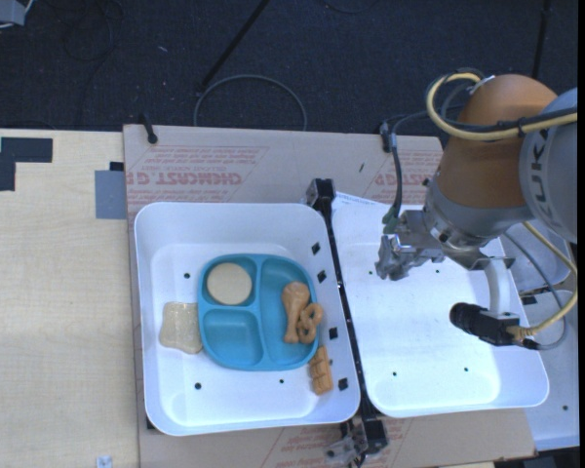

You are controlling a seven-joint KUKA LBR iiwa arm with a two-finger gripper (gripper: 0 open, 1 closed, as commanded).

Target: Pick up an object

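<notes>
Approach step, judging by the layout: gripper [392, 259] hovering centre-right above the right bin [439, 378], clench or release impossible to tell. Next, likely a reach left toward the blue tray [236, 341] and pretzel [300, 312].

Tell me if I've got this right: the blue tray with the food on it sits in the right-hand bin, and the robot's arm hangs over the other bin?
Not quite. The camera view shows the blue tray in the left bin. The arm hangs over the other one, the right bin.

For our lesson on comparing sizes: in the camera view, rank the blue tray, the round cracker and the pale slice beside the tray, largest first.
1. Blue tray, clearly largest.
2. Round cracker and pale slice: look alike in size, so unranked.
</notes>
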